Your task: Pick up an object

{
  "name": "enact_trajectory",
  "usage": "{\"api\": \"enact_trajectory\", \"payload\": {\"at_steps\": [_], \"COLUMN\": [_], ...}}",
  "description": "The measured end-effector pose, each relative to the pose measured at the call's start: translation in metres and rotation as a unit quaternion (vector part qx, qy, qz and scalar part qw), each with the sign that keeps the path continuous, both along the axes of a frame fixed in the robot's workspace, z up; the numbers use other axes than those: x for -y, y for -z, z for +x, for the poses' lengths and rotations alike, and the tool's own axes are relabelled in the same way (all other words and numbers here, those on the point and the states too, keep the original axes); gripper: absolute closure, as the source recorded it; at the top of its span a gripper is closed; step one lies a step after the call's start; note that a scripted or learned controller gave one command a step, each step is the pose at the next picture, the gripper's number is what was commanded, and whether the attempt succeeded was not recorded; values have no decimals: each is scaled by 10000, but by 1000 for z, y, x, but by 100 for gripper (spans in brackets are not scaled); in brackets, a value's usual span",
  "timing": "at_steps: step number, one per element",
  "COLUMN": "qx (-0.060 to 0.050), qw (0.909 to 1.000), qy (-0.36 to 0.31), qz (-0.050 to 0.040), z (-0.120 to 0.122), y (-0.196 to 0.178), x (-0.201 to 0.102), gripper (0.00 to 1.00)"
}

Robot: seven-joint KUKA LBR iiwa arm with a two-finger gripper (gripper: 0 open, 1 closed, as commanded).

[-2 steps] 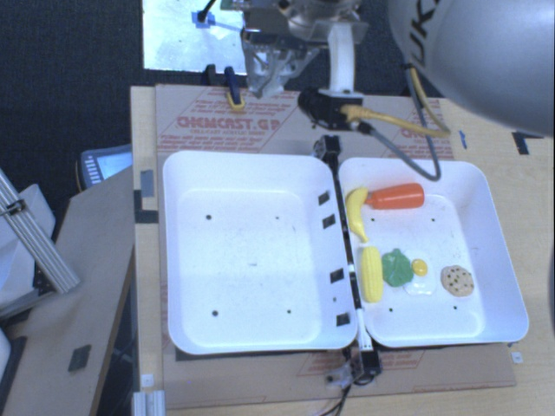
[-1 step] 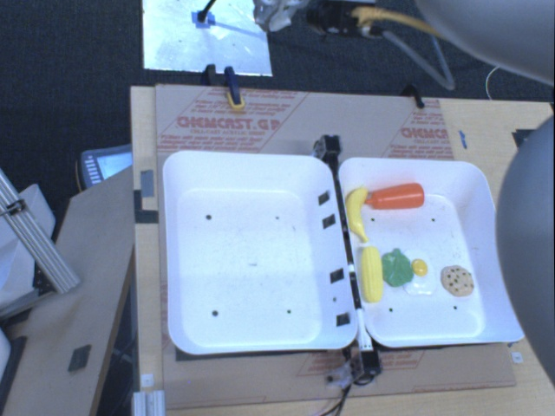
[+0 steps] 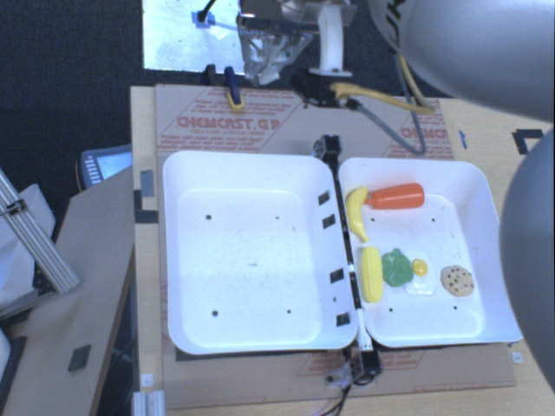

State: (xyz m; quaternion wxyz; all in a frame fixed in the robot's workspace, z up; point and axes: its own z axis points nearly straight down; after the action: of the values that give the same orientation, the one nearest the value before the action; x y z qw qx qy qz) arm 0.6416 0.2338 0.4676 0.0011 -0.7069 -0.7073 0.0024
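Arm [image 3: 486,33] cut off at top and right edges; end effector [image 3: 264,59] blurred, finger state unreadable.

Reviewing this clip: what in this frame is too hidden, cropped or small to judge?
- Gripper, camera view: its fingers merge into a blurred metal cluster, so their state is unreadable.
- Arm: cut off by the top and right edges.
- Small yellow piece beside the green toy: too small to identify.
- Right bin: its right rim is covered by the arm.

Robotics lab, grey KUKA arm [image 3: 468,33], two white bins [image 3: 251,258] on bench [image 3: 217,124], loose cables [image 3: 381,102]
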Motion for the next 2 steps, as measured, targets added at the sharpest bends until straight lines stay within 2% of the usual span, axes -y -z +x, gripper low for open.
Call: {"api": "enact_trajectory", "payload": {"at_steps": [1, 2], "qx": [65, 29], "qw": [10000, 10000], "qy": [-32, -28], "qz": [33, 15], "z": [-45, -57], "y": [-73, -68], "x": [-1, 0], "gripper": [100, 100]}}
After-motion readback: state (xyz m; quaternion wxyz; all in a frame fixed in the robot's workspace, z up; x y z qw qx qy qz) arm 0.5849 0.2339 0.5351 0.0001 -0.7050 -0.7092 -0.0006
